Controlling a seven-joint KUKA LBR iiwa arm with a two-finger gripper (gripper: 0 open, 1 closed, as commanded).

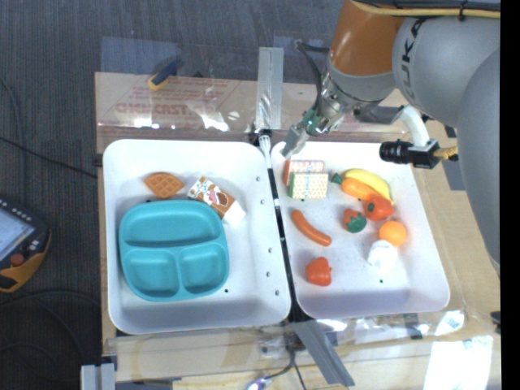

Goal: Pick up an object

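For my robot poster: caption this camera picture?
Gripper hovers above the right bin's far-left corner, near toy food.

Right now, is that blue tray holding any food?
Empty: all three compartments of the tray show bare blue; the waffle lies beside it.

You see two bins side by side: in the left bin [122, 157] a divided tray [172, 249] lies toward the front, with a waffle [163, 185] behind it and a small packet [214, 197] touching its back right corner. In the right bin [431, 275], a box [307, 180] lies at the back left, a banana [367, 182] to its right, and a sausage [310, 227] in front of the box. The gripper [294, 141] hangs over the back left corner of the right bin, just behind the box.
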